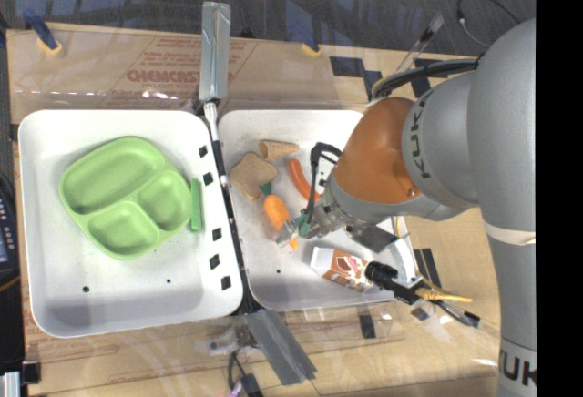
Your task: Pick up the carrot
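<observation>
In the left bin (46, 295) we see a green divided plate (127, 195). In the right bin (264, 290), the carrot (275, 211) lies near the left side, just right of a tan bread slice (251, 174). The pincer (303, 224) sits just right of the carrot, close beside it; we cannot tell whether it is released or clenched.

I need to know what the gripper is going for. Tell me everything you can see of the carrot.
The carrot is a small orange toy, plastic by its look, with a bit of green at its lower end. It lies flat, slanting, in the right bin, just below a tan bread-like piece. The gripper sits close at its lower right; contact is unclear.
</observation>
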Available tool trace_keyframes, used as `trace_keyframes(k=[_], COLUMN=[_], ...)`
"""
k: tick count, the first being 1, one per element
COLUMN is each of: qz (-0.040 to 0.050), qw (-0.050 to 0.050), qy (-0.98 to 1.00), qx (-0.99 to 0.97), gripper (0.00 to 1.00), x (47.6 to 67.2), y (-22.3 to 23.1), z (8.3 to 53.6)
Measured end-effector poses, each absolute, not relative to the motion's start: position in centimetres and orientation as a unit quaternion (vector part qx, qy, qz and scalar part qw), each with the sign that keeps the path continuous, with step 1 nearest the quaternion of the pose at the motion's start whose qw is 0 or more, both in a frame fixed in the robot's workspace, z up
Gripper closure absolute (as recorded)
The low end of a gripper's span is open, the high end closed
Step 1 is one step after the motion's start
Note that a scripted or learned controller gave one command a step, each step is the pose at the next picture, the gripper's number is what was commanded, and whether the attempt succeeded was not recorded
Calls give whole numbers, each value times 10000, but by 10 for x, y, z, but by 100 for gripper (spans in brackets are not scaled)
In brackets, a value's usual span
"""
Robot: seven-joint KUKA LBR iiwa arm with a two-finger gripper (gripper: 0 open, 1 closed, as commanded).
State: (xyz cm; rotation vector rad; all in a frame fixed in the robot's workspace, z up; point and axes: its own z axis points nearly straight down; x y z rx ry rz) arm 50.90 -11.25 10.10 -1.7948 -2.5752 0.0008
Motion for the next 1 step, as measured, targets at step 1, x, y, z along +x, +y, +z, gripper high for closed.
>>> trace_keyframes(k=[1], qz=[8], qw=[-37], qy=[-9553], qx=[-2958], gripper=[100], x=[519], y=[-80], z=[194])
